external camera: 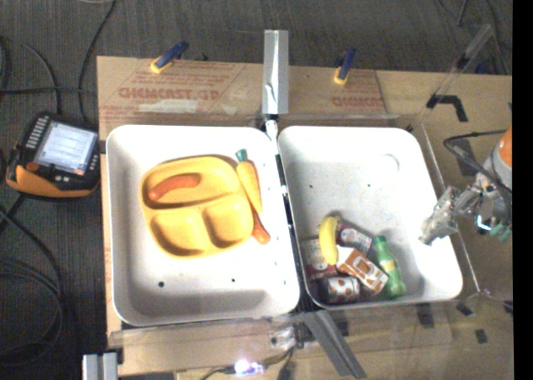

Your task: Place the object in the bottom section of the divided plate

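Yellow divided plate [198,205] in left bin [141,287], hot dog [173,186] in its top section, carrot [251,193] on plate's right edge. Right bin [358,162] holds banana [328,239], green bottle [388,266], packets clustered bottom-left. Tool [441,218] at right bin's right rim, fingers apart, nothing between.

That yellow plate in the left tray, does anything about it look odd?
Yes. A toy carrot lies along the right rim of the yellow divided plate, half on, half off, not in any section. An orange sausage-shaped piece sits in the top section.
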Controlling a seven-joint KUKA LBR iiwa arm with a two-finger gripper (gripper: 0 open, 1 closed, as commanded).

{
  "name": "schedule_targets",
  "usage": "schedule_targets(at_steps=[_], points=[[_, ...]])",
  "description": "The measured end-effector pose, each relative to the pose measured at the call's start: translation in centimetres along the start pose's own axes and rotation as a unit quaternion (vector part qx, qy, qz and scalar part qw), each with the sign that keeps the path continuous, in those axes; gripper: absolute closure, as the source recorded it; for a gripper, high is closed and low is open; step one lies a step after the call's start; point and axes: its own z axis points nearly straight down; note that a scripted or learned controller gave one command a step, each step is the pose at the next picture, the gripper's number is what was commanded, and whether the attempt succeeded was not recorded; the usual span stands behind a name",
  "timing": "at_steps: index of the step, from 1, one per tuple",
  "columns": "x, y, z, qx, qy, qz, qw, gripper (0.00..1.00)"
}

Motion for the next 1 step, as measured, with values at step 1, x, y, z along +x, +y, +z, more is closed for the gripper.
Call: schedule_targets(at_steps=[1], points=[[0.14, 0.12, 9.00, 0.000, 0.002, 0.162, 0.9868, 1.00]])
